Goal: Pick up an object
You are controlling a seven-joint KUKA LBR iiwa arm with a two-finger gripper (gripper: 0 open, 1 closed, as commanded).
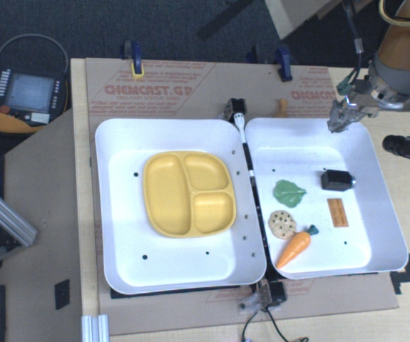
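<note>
The right white bin (pixel 311 144) holds a black block (pixel 336 180), a green leaf-shaped piece (pixel 289 192), an orange-brown bar (pixel 338 212), a speckled cookie (pixel 282 224) and a toy carrot (pixel 294 247). My gripper (pixel 340 120) hangs over the bin's far right corner, well above and behind the black block. Nothing shows between its fingers, and their spread is too small to make out.
The left white bin (pixel 119 191) holds a yellow divided plate (pixel 189 192). A black divider rail (pixel 247 169) runs between the bins. Blue clamps (pixel 137 61) grip the cardboard's far edge. A pendant with a screen (pixel 28 95) lies at the far left.
</note>
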